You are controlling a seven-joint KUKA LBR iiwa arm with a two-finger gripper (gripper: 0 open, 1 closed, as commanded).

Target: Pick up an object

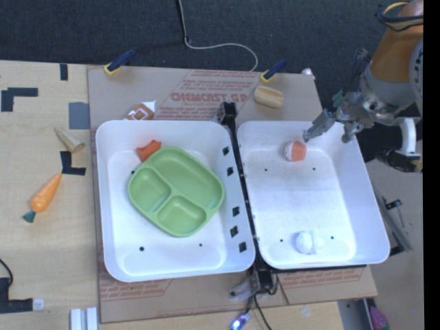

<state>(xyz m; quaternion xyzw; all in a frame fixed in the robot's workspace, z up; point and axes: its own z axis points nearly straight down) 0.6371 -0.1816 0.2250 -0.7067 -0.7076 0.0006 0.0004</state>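
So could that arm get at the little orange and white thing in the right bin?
Probably yes. The tool hangs open at the bin's far right corner, just beside the orange and white thing, with bare bin floor around it and nothing on top.

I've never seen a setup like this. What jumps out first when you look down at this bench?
The big green divided plate fills much of the left white bin, with a small orange piece tucked at its far edge. At the right, the grey-and-orange arm's gripper hovers over the right bin's far rim, open, beside a small orange-and-white ball-like item. A toy carrot lies on the bench far left.
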